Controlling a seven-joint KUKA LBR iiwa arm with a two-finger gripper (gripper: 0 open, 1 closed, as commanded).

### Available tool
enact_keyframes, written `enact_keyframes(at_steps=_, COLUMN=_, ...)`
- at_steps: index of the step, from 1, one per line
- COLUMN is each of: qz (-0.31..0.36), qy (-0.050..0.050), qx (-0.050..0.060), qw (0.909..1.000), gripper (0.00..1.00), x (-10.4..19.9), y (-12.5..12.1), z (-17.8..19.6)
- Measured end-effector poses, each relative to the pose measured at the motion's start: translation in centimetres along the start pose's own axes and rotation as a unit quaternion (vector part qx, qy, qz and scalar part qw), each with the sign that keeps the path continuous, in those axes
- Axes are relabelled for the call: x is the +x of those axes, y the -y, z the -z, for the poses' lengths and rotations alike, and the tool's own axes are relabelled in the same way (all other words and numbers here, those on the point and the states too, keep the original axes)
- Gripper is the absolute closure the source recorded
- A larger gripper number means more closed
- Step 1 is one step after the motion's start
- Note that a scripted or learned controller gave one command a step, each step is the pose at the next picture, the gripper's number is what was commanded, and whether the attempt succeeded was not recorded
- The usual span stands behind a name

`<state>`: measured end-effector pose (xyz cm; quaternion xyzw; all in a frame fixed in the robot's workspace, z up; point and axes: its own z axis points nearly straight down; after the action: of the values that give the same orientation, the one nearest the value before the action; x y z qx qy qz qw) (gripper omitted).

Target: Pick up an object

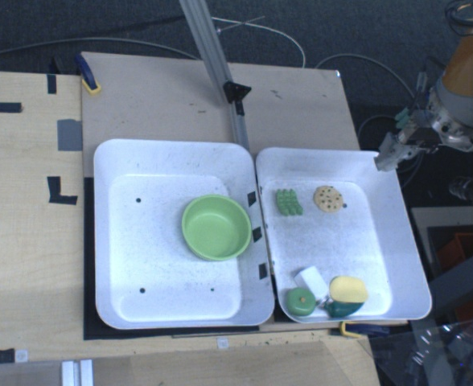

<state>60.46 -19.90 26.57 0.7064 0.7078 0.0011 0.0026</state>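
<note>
Nothing is picked yet: the gripper [388, 156] hangs over the right bin's [397, 240] upper right rim, whether released or clenched I cannot tell, while the cookie [327, 199], the nearest object, lies untouched inside.

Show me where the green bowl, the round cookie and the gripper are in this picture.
green bowl [215, 227], camera view, on the inside bottom of the bowl.
round cookie [327, 199], camera view, on the middle of its top face.
gripper [387, 159], camera view, at its grey tip over the right bin's far corner.
</note>
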Motion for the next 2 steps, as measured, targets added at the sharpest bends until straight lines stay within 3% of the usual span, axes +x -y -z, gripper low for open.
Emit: enact_keyframes(at_steps=2, qz=0.002, qy=-0.002, qx=0.004, qw=1.0, gripper=1.0, x=10.9, y=1.9, z=-1.3)
